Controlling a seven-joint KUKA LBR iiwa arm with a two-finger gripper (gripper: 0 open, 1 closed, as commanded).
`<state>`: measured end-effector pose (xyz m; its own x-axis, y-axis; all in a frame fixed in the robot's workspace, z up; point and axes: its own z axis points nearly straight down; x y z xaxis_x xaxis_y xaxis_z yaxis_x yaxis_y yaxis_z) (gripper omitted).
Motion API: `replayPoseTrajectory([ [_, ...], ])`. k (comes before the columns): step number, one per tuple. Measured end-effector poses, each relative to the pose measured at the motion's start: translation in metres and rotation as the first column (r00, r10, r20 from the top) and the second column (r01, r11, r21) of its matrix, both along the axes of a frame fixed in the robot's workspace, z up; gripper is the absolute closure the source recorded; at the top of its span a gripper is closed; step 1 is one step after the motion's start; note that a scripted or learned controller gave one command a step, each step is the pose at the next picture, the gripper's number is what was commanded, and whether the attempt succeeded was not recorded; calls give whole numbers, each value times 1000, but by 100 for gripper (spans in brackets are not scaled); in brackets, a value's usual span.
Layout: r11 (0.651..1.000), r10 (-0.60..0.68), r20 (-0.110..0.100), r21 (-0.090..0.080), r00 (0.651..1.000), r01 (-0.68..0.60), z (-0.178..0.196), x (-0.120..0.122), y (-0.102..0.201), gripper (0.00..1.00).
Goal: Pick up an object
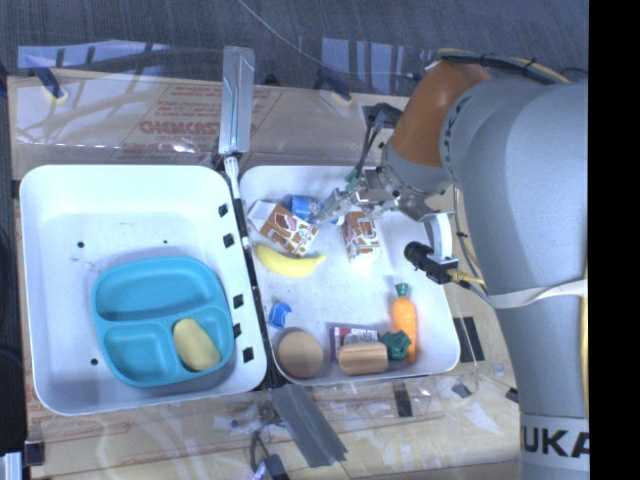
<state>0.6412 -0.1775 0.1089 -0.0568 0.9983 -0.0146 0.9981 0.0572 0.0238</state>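
Note:
My gripper [345,206] hangs low over the back of the right bin [440,298], open, with nothing seen between its fingers. One fingertip is near a blue-capped item [300,206] and a brown-and-white carton [289,230]. The other is just above a second brown-and-white carton [360,234]. A yellow banana [290,262] lies in front of the first carton. Nearer the front are an orange carrot [404,315], a brown ball [298,353], a tan block [362,359], a red-and-white packet [352,335] and a small blue piece [278,315].
The left bin [60,208] holds a blue divided tray [150,298] with a yellow lemon-like object [196,343] in its front compartment. A divider wall [243,258] separates the bins. The grey arm [520,168] covers the right bin's right side.

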Motion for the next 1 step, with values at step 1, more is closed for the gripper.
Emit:
replayPoseTrajectory([
  [1, 1000, 7, 14, -5, 1000, -7, 16, 4, 0, 100],
])
